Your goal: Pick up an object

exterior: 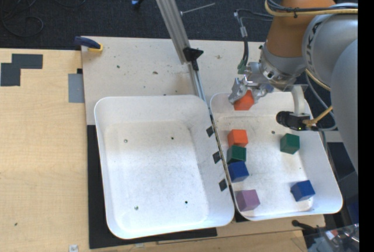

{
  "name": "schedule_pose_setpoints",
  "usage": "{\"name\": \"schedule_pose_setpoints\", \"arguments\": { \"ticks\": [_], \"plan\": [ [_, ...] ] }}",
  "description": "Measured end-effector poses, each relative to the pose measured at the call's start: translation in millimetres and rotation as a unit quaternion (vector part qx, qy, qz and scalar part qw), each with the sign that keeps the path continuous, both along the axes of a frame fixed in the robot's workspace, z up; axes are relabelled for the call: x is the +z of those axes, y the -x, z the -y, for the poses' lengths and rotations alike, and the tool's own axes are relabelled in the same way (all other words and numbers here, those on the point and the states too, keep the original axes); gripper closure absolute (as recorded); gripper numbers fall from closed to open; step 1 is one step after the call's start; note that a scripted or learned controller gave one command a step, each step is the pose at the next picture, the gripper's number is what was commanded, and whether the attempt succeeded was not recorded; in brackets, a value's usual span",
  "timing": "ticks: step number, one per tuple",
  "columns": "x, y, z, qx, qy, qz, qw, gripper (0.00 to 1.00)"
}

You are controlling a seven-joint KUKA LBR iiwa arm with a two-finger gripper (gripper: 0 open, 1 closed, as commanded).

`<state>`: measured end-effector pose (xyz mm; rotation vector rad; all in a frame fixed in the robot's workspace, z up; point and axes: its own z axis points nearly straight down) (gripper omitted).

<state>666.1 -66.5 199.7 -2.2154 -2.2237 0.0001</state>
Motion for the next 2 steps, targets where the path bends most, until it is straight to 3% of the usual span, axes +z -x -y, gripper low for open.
{"name": "schedule_pose_setpoints", "arguments": {
  "ticks": [2],
  "plan": [
    [23,11,-98,0.0,-0.0002,0.0,1.0,1.0]
  ]
}}
